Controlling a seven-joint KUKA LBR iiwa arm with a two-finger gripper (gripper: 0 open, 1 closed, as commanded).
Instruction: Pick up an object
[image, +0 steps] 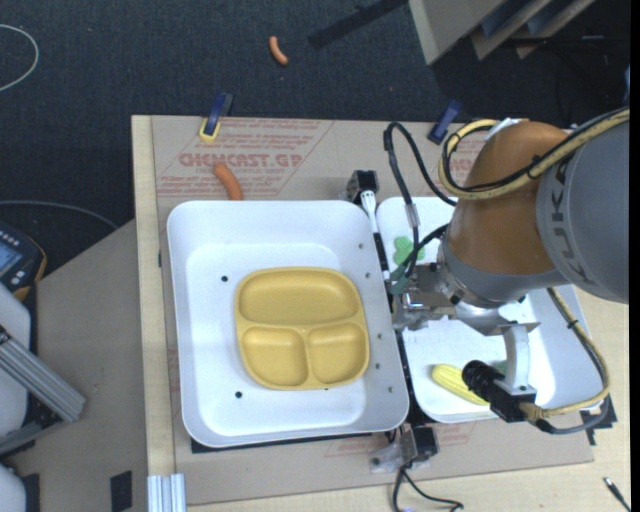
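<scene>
Here, my arm (520, 210) reaches in from the right and hangs over the right bin (432, 400), its orange band and grey wrist covering much of that bin. My gripper (420, 300) sits low over the bin's left side, close to the wall shared with the left bin (190, 300); whether it is spread or closed I cannot tell, as my own wrist hides it. A yellow object (452, 381), shaped like a small corn cob or banana, lies on the right bin's floor towards the near edge, just beside a black part of my tooling. Something green (403, 247) peeks out by the far left of that bin. In the left bin a yellow three-compartment tray (300, 327) lies flat. On the bench (270, 150) behind it lies an orange sausage-like piece (229, 181).
</scene>
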